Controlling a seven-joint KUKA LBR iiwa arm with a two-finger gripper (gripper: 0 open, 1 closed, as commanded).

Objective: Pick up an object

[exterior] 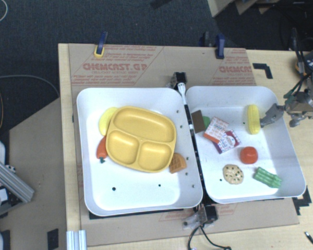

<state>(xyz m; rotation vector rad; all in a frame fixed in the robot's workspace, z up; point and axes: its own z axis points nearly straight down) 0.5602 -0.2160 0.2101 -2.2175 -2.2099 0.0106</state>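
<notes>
Hand [274, 113] reaches in over the far right rim of the right bin [287, 139], just right of the corn cob [253, 119]; whether it is open or closed I cannot tell, and nothing shows between its tips.

Taking the corn cob as the landmark: it lies on the bin floor, long axis running toward and away from the camera; left of it, a red-and-white packet [221, 134] and a brown block [198, 122]; nearer the camera than it, a tomato [249, 154]; beyond that, a cookie [232, 174] and a green pod [267, 177]; far to its left, the left bin [88, 155] holds a yellow tray [141, 139] with a yellow piece [105, 120], an orange piece [101, 149] and a waffle [178, 163] tucked at its edges.

The corn cob looks the likeliest target, being closest; probably light hollow plastic, stiff, smooth and inclined to roll, so a grip across its middle, squeezing its short width, seems best.

Room around it is good, as nothing touches it; the bin's right wall stands near, though, and a low approach might clip the rim; a straight lift looks unobstructed.
</notes>
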